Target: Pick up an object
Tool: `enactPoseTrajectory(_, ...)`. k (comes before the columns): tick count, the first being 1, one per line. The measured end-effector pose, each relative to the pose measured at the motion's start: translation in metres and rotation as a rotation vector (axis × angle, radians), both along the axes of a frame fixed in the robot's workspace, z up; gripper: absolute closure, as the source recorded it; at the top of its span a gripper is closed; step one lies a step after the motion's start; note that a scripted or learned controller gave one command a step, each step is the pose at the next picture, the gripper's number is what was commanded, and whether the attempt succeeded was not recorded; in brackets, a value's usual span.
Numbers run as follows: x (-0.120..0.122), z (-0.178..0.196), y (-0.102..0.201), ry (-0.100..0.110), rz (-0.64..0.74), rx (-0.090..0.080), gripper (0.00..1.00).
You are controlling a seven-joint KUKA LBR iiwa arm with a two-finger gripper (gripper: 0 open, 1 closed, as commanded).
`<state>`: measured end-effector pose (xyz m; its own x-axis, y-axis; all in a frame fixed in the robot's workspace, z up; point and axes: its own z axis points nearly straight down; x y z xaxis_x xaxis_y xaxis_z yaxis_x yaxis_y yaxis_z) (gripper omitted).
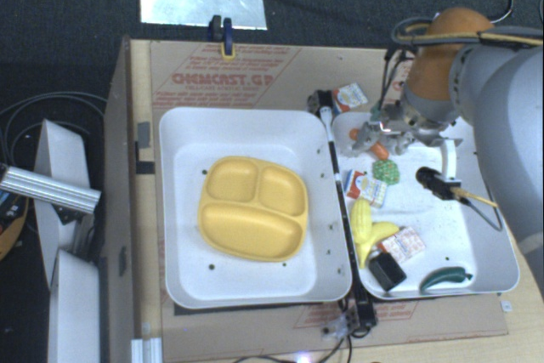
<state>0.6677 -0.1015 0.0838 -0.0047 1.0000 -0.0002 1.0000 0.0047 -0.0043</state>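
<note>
One white left bin [187, 268] holds one yellow three-compartment plastic plate [253, 207]. One white right bin [480, 246], at mid-right, holds one yellow banana [363, 218], one knobbly green piece [387, 172], one black block [387, 271] and one small orange piece [380, 152]. The gripper [376, 138] hangs just above the orange piece; whether it is released or clenched cannot be told. Printed brown cardboard [221, 72] lies beneath, on dark carpet [68, 4].

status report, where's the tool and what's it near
Tool over far end of right bin, grasp not confirmed. Orange piece and green piece right beside it. Banana and black block nearer the front, out of the way.
</note>
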Motion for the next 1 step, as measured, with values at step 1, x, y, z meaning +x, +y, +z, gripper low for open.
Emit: enactPoseTrajectory(1,0.0003,0.011,0.0002,0.002,0.002,0.001,1.0)
